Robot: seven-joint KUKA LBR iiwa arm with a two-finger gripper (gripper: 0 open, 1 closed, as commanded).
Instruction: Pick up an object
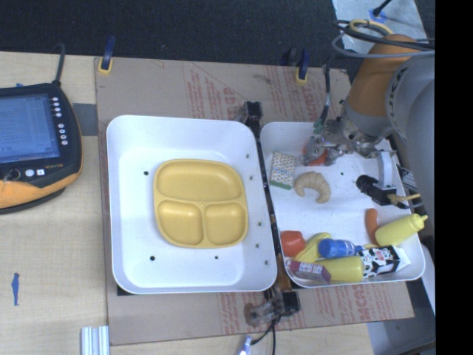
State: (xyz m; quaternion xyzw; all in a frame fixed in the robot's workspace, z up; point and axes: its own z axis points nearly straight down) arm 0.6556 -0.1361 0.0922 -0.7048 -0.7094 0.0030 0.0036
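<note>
White plastic makes up the 2 shallow bins on the cardboard-covered bench, and their contents explain the set-up. The left white bin (133, 265) holds a yellow plastic tray with 3 compartments (200, 201), lying flat near its middle, probably as a place to receive things. The right white bin (284, 135) carries the loose clutter to choose from: a tan croissant-shaped toy (315, 184) near the centre, a small green-and-white checked packet (281, 169) just to its left, a yellow squeeze bottle (399, 228) at the right wall, and a pile along the near edge that includes a red piece (292, 242), a blue-capped item (337, 248) and a black-and-white cow-patterned carton (381, 258).

Reaching in from the right, the grey arm with its orange band (377, 80) hangs over the far part of the right bin. Its two-finger gripper (323, 152) sits low at the far wall, just beyond the croissant and apart from it. Something reddish shows at the tips, but the parts there are too small and tangled to read, so I cannot tell whether the pincer is spread or pressed together, nor whether it pinches anything.

Judging from this, the pick is unconfirmed; the croissant is the nearest candidate, still resting on the bin floor.
</note>
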